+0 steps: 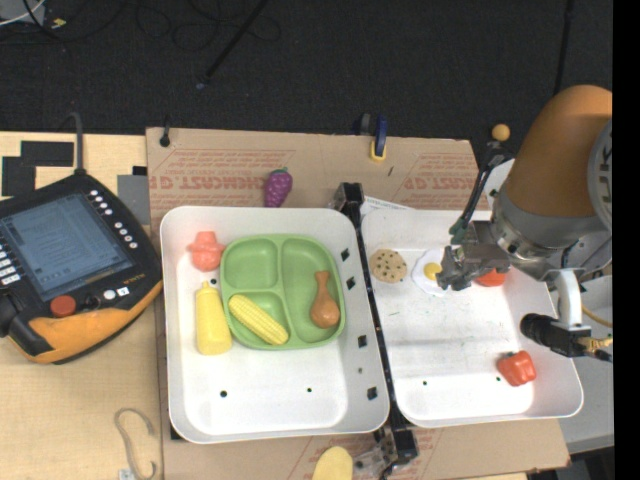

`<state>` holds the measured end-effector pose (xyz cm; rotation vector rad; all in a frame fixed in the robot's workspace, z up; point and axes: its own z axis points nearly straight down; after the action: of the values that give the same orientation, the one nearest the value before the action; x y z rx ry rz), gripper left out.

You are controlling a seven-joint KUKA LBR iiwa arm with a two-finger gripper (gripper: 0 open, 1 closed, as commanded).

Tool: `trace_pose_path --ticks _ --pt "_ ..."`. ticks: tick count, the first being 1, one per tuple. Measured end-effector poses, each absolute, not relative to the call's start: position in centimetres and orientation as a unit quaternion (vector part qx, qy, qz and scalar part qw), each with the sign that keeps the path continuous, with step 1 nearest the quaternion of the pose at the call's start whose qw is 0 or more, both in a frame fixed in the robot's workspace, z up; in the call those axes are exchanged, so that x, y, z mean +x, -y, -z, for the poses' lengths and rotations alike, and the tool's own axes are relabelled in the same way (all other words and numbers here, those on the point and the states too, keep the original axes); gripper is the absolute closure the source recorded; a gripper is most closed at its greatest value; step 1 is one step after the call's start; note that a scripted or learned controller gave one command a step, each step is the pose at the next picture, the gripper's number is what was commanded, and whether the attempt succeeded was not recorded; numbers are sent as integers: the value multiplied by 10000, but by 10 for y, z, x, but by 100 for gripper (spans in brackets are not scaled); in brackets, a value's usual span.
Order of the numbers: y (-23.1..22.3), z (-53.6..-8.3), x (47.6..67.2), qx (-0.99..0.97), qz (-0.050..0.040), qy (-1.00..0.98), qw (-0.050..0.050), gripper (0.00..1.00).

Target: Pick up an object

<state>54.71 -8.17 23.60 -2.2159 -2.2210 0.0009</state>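
So far nothing is lifted: my end effector (452, 276) hangs low over the fried egg (432, 271) in the right bin (480, 408); whether it grips anything, I cannot tell.

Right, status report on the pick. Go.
Gripper low in the right bin, fingers unclear. Over the fried egg; nothing seen held. Cookie beside it, red pepper nearer the front.

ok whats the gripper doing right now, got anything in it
gripper: low over the right bin, at the fried egg; whether it is open, closed or holding anything cannot be told.
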Motion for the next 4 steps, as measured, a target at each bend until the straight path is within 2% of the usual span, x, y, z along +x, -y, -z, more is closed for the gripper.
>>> trace_pose_path --ticks 1,2,3,4 --pt "73 -220 547 -7074 -11 7068 16 100" --pt "78 -237 548 -7071 -2 7071 3 100" --pt "69 -227 550 -7072 -11 7070 18 100" --pt "79 -236 555 -7071 -4 7071 7 100"
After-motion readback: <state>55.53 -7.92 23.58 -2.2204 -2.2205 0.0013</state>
